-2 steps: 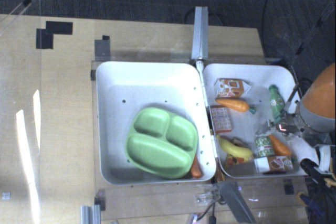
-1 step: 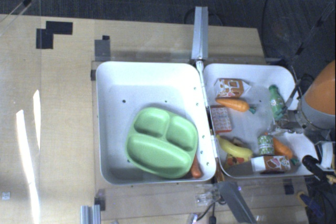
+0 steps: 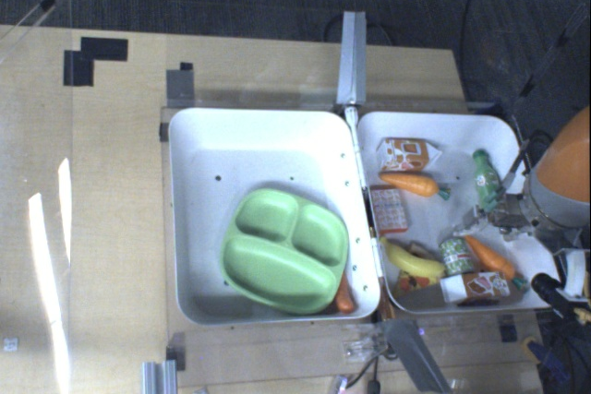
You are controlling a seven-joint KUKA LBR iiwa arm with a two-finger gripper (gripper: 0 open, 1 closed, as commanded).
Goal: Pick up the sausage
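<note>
At the lower right corner of the left bin (image 3: 185, 198), what appears to be the sausage (image 3: 343, 296), a reddish-orange piece, lies wedged between the green plate (image 3: 284, 250) and the bin wall, its long axis running roughly up and down the frame. Farther up and to the right, across the divider, the gripper (image 3: 487, 220) hangs over the right bin (image 3: 503, 126) among a carrot (image 3: 488, 256) and a bottle (image 3: 486, 177). Whether it is open or closed cannot be told; the sausage lies well to its lower left.

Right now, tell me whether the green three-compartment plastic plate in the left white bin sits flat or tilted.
Tilted. The green three-compartment plastic plate leans against the left white bin's sloped front wall, its near edge overlapping the rim area.
</note>
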